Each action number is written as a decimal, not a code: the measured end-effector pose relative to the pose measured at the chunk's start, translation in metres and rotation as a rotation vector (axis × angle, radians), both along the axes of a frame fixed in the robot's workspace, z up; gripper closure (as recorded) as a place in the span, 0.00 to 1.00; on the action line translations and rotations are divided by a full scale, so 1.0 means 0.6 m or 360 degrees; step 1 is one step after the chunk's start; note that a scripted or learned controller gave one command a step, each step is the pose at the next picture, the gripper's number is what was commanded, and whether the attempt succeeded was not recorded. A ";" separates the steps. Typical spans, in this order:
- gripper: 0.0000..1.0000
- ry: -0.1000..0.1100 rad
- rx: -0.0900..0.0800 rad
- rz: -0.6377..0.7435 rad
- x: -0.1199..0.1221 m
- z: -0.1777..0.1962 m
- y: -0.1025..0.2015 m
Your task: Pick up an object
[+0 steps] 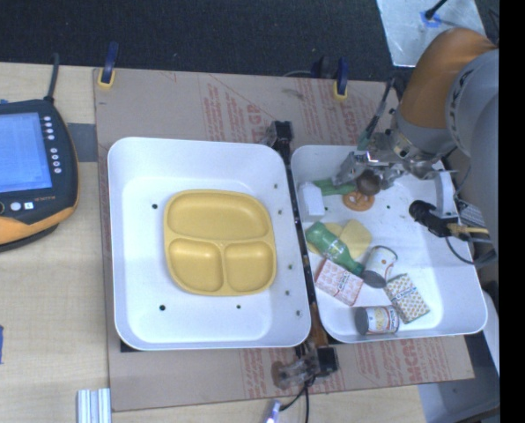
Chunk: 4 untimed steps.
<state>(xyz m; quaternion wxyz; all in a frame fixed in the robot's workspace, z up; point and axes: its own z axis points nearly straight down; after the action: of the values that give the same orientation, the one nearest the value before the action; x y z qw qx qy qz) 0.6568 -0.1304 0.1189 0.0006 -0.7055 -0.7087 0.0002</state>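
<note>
**Left bin** [139, 280]: white and shallow. A yellow divided tray [218, 241] with three compartments is laid flat at its middle.

**Right bin** [447, 271]: white and shallow, set just beside the left bin. All loose objects are kept here.
- Small white item [312, 199]: placed against the wall next to the left bin.
- Green bottle [331, 241]: laid on its side at a slant.
- Pale yellow block [357, 233]: placed just beside the bottle.
- Small tin [381, 259]: found near the bin's middle.
- Red-patterned packet [337, 281]: laid flat, just beside the bottle's lower end.
- Chequered packet [409, 298]: laid flat beside the small tin.
- Labelled can [377, 321]: laid on its side near the front wall.
- Orange round item [359, 203]: found in the far part of the bin, nearest the gripper. Whether the two are touching cannot be told.

**Gripper** [365, 173]: positioned low over the far part of the right bin, with the arm reached in from the right. Whether it is clenched or released cannot be told. No object is seen to be grasped.

**Surroundings**: both bins are set on a brown cardboard sheet [201, 95]. A control tablet [20, 166] is laid on the bench, well apart to the left.
</note>
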 end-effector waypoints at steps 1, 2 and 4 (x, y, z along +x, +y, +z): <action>0.00 0.0007 -0.0001 0.0000 -0.132 -0.044 0.029; 1.00 0.0001 -0.0006 0.0004 -0.130 -0.024 0.026; 0.00 -0.0002 -0.0001 -0.0001 -0.018 0.050 -0.027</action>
<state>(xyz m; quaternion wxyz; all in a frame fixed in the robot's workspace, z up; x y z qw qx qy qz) 0.6461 -0.1466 0.1486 -0.0002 -0.7058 -0.7084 -0.0001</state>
